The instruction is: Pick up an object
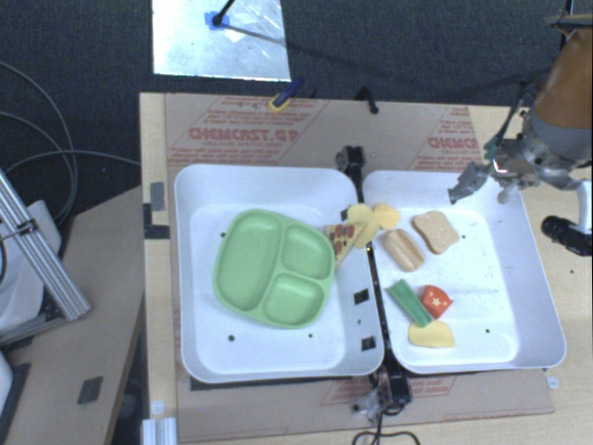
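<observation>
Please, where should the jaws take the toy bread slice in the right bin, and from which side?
Come from straight above the bread slice. It lies flat, so close across its narrower width, near the middle. The hot dog lies close on its left, so keep clear there.

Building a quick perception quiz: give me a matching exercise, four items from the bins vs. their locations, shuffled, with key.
Items:
1. green divided plate
2. bread slice
3. pizza slice
4. tomato piece

Places:
A. right bin, towards its near edge, beside the green stick
B. left bin, middle
C. right bin, far part, next to the hot dog bun
D. left bin, at the plate's right rim by the divider

Pairs: 1-B, 2-C, 3-D, 4-A
</observation>
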Robot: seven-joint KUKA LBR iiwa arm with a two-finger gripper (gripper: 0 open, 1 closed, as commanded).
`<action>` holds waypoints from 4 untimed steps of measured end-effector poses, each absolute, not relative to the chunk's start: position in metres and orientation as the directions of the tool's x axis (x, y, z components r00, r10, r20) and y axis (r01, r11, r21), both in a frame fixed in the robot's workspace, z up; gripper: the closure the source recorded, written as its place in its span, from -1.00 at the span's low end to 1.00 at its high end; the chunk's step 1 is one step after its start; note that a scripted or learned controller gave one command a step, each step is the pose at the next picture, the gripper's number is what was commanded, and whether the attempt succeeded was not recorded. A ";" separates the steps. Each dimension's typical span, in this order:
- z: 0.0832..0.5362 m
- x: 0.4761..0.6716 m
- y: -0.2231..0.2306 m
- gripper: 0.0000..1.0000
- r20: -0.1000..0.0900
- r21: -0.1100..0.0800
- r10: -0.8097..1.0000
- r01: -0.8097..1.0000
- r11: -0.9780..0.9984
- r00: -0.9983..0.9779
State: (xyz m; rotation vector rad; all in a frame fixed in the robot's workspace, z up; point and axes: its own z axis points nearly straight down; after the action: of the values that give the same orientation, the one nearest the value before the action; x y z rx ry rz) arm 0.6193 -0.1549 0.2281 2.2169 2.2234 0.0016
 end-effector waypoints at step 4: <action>0.190 0.565 -0.070 1.00 0.000 0.015 1.000 1.000 0.012 -0.012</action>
State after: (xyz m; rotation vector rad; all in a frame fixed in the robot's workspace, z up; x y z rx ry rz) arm 0.5647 -0.0695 0.1900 2.2007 2.2267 0.0167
